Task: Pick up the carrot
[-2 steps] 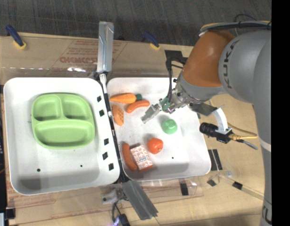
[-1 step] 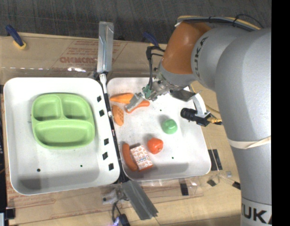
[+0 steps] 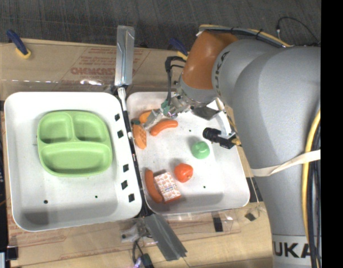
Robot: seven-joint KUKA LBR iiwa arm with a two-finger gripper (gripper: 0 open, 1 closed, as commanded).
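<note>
Lying on the floor of the right bin [image 3: 218,197], toward its far left corner, the carrot [image 3: 164,127] is a smooth, orange, slightly curved stick set at a slant. The gripper [image 3: 169,109] hangs just beside its far side; whether it is released or clenched cannot be told. An orange-and-pale food piece [image 3: 139,136] lies close on the carrot's left, by the bin wall. Further off sit a green round toy [image 3: 201,149], a red tomato [image 3: 183,172], and a hot dog [image 3: 153,186] touching a small printed box [image 3: 169,187]. A green divided plate [image 3: 75,143] rests in the left bin [image 3: 26,205].
</note>
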